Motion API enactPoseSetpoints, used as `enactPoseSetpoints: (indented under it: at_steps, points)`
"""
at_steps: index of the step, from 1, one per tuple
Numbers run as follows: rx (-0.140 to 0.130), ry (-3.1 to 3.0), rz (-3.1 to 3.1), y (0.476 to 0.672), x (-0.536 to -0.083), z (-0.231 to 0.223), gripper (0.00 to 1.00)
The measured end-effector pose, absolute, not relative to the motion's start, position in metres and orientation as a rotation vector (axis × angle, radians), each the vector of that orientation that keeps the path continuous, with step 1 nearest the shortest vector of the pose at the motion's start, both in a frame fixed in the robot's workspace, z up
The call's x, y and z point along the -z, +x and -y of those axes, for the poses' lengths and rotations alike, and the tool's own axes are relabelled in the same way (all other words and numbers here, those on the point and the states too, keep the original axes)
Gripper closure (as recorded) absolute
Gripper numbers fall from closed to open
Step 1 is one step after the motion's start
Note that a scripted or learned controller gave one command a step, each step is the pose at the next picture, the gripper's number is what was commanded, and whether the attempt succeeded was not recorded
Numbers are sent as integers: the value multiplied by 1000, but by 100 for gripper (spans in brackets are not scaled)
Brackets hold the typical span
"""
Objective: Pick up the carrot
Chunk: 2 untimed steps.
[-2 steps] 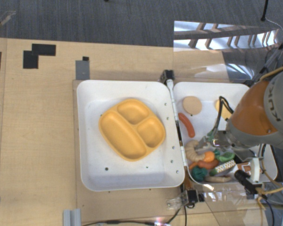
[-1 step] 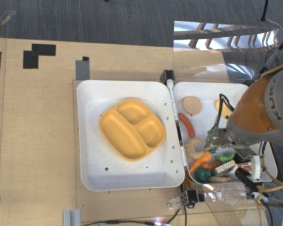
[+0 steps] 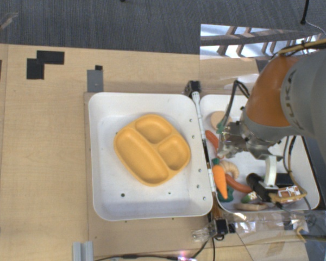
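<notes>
The carrot [image 3: 219, 179] is a short orange piece with a green end. It lies along the left wall of the right bin [image 3: 313, 192], towards the front. My gripper [image 3: 225, 150] hangs over the left half of that bin, just behind the carrot and a little above it. The arm's wrist and orange band cover much of the bin behind it. Nothing shows in its grasp.
The left bin [image 3: 106, 200] holds a yellow divided plate [image 3: 152, 148]. Around the carrot lie a red sausage-like piece [image 3: 240, 185], another red-orange piece [image 3: 211, 139], a pale round thing [image 3: 218, 117], a beige item [image 3: 250, 200] and a brown packet [image 3: 288, 193].
</notes>
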<state>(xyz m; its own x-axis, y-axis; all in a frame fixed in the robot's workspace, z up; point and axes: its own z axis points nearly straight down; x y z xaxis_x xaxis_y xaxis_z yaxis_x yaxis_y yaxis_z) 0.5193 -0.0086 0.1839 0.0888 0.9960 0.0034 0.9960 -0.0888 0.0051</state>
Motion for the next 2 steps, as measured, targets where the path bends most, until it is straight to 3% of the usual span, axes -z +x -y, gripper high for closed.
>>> enactPoseSetpoints:
  at_steps: [1,2]
  points:
    - [-1,2321,-2115,518,-182,12,0]
    - [3,2085,-2350,489,-182,56,0]
